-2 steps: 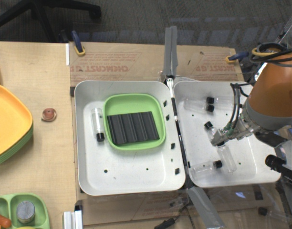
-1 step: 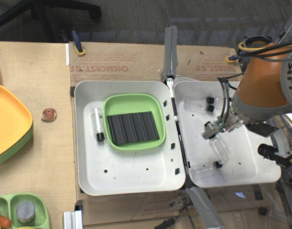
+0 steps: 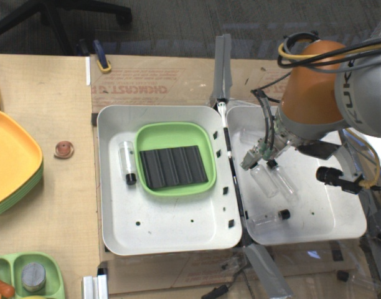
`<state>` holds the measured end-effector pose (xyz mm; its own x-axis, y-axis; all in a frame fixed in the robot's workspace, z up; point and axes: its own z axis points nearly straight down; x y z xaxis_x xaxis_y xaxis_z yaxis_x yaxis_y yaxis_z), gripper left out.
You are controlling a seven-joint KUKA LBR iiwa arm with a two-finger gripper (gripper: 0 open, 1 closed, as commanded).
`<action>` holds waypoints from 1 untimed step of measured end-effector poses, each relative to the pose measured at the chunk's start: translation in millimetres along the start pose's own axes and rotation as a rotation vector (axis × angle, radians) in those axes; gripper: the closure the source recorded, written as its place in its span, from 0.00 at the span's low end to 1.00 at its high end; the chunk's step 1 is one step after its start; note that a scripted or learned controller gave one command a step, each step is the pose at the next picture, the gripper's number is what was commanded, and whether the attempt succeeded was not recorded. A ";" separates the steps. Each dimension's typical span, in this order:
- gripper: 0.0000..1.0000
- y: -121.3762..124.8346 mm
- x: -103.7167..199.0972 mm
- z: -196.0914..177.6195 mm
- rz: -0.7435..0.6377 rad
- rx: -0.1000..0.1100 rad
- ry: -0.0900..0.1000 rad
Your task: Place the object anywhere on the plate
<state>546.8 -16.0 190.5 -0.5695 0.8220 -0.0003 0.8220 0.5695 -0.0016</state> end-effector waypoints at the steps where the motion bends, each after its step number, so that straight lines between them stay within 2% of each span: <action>1: 1.00 6.0 9.8 0.4 -0.084 0.001 0.001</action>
<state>546.1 -4.5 190.2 -0.6362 0.7715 0.0007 0.7715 0.6362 -0.0029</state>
